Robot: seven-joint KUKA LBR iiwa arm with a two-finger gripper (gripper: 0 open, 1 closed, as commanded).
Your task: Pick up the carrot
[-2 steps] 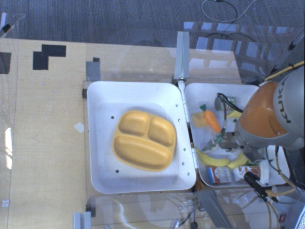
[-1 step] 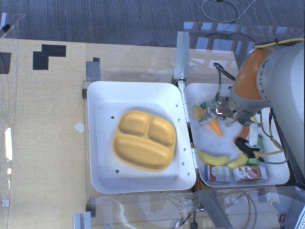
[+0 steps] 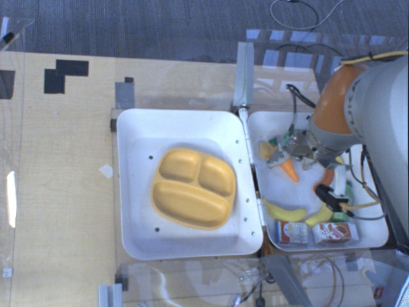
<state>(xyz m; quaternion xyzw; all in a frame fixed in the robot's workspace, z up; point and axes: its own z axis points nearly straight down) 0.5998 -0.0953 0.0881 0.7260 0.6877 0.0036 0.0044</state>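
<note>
My two-finger gripper (image 3: 289, 153) is low in the right shallow white bin (image 3: 377, 235), fingers apparently pinching the top of the small orange carrot (image 3: 290, 169), which looks barely lifted, so the raise remains.

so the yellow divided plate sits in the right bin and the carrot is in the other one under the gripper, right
Not quite: the camera view shows the yellow divided plate in the left bin, not the right. The carrot lies in the right bin, just below the gripper, as you said.
</note>
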